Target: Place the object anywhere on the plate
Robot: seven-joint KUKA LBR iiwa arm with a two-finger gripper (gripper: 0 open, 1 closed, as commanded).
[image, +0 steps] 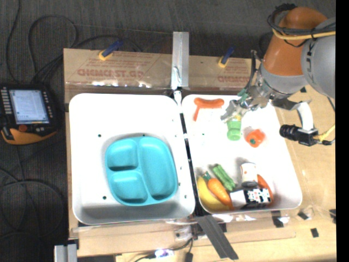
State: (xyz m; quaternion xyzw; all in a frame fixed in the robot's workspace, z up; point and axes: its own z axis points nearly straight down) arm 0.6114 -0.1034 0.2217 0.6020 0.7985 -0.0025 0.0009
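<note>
We see the gripper (235, 111) hanging over the right bin (218, 149), toward its 12 o'clock edge. The slanted view does not let us tell whether it is open or closed. A green piece (234, 131) sits directly at its 6 o'clock, very near the tip. We cannot tell whether they touch, and we cannot see it being held.

Around that green piece the bin is busy. A red sausage-shaped toy (209, 103) lies at its 10 o'clock, close to the bin's far rim. A small orange pepper (254, 138) rests just beside it at 4 o'clock. The rest is crowded into the bin's 6 o'clock end: a banana (206, 196), a carrot (217, 189) lying on it, a green pod (222, 174), a small white bottle (248, 172) and a black-and-white box (252, 196), all packed close together.

The blue plate (143, 171), divided into three compartments, lies in the left bin (87, 124), at 8 o'clock from the gripper and well apart from it. Between them run the two bins' raised rims (184, 146), meeting side by side. A handheld control pad (26, 111) lies off the bench at 9 o'clock.
</note>
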